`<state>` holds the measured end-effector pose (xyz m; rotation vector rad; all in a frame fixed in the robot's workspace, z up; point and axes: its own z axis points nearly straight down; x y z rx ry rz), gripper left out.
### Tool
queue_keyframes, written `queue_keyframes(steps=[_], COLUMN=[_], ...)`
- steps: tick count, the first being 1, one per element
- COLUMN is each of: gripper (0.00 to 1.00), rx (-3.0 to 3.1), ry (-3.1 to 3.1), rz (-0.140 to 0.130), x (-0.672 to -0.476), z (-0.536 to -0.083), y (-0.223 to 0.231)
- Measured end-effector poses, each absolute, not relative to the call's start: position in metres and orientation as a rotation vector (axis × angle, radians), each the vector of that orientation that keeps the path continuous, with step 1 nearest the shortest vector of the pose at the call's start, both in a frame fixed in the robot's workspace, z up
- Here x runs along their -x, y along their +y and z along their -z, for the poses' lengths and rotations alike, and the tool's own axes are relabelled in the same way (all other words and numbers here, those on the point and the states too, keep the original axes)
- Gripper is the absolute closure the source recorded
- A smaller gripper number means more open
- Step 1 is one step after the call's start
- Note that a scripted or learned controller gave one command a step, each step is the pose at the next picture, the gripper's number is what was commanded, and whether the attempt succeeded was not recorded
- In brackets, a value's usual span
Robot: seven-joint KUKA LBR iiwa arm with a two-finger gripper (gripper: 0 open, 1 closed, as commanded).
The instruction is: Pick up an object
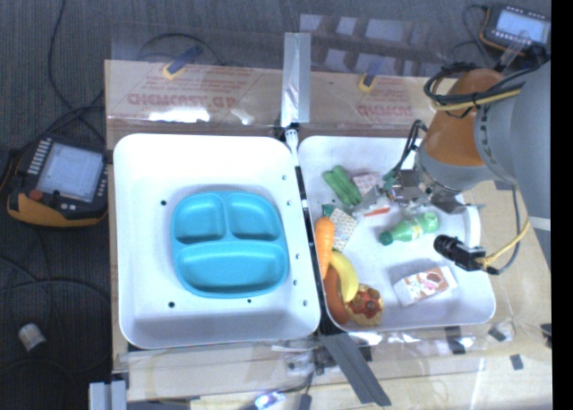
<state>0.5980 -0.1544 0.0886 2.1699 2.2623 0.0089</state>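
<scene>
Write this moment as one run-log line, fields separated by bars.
gripper: low in right bin | nearest: green bottle | blue tray: left bin

Two white bins (pixel 125 247) — one blue divided tray (pixel 231 243) in the left. In the right: one carrot (pixel 324 236), one banana (pixel 346 276), one green bottle (pixel 409 229), one small carton (pixel 423 285).

Even, bright overhead light is washing the white bins (pixel 125 247) nearly featureless; glare is streaking the clear panels (pixel 206 99) behind them, and detail is looking soft throughout.
</scene>
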Motion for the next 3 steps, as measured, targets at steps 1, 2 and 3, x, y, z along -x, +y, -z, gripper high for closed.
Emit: queue_keyframes(steps=[1, 2, 3], gripper=[1.0, 0.0, 0.0], rx=[-2.171, -2.17, -2.126], ry=[2.262, 2.262, 2.304], rz=[-0.014, -0.014, -0.007], x=[-0.599, -0.599, -0.652], z=[-0.098, -0.099, -0.088], y=[-0.154, -0.154, -0.182])
